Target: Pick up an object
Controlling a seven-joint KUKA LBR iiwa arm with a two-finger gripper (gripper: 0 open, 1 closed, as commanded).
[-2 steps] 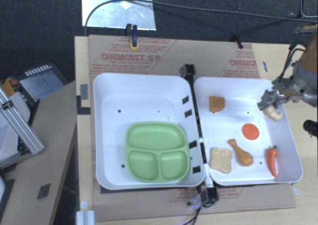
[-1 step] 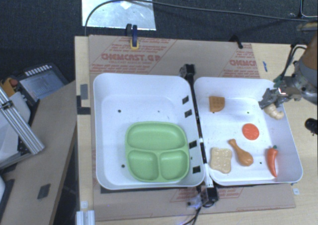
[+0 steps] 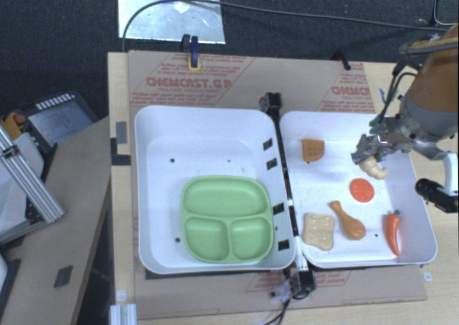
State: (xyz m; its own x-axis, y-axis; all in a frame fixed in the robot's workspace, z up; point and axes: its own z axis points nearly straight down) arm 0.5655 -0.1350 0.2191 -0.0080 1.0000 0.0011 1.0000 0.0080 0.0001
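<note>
The gripper point(image 3: 371, 150) hangs low over the right bin point(image 3: 429, 248), its tip right at a small cream-coloured object point(image 3: 374, 167) that lies near the bin's far right side. The metal parts at the tip blur together against the white floor, so I cannot tell how far the gripper is open, nor whether it has anything in its hold; the cream piece looks to be resting on the bin floor, touching or just under the tip.

Taking that cream piece as the landmark: a red disc point(image 3: 362, 190) lies just in front of it, a toy drumstick point(image 3: 348, 220) further forward, a carrot point(image 3: 393, 233) forward and to the right, a pale cracker-like slab point(image 3: 319, 232) forward and to the left, and a brown bread-like chunk point(image 3: 313, 150) well to its left. The green divided plate point(image 3: 226, 219) sits far left in the left bin point(image 3: 143, 194).

To do this step well, the cream piece seems the natural target. It looks small, rounded and likely slippery, so the gripper should straddle its narrow width squarely, descend until nearly touching the floor, close fully, then lift straight up, avoiding the red disc.
</note>
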